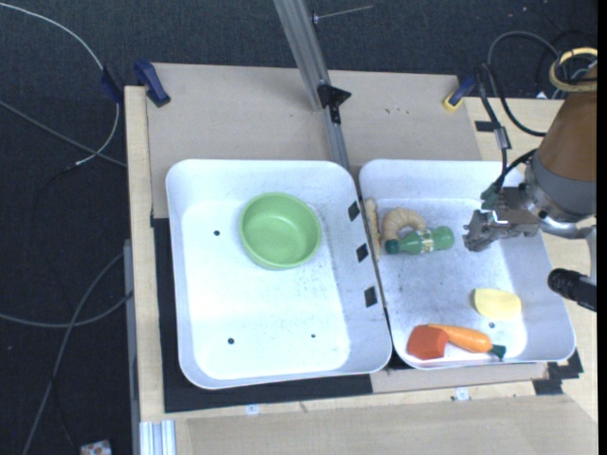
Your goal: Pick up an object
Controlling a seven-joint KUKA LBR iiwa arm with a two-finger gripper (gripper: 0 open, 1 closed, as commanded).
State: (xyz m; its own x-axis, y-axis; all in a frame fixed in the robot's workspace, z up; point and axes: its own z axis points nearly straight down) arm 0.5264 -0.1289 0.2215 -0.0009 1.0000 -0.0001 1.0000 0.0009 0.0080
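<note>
Green toy bottle (418,242) lies in the right bin (531,183), long axis across it, cap end pointing at the gripper (477,232) just beside it. Gripper grasps nothing; finger spread cannot be judged.

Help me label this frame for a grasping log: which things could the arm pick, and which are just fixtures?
Pickable:
green bottle
tan curved piece beside it
yellow piece
carrot
red-orange piece
green bowl

Fixtures:
left bin
right bin
gripper
blue clamps
metal bar
cables
</note>
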